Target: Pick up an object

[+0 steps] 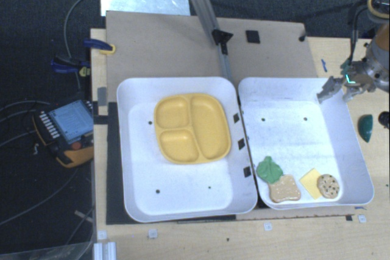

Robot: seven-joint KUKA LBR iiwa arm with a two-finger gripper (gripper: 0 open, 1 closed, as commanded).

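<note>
The tool (334, 88) (grip state unclear) hovers well above-right of the flat tan toast-shaped toy (284, 189).

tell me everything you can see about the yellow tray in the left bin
The yellow tray is a rounded-square divided plate, apparently matte plastic, with three compartments: two smaller ones on its left side, one long one on its right. It lies flat, slightly rotated, in the upper middle of the left bin, resting on the bin floor. Nothing sits in it or touches it.
</note>
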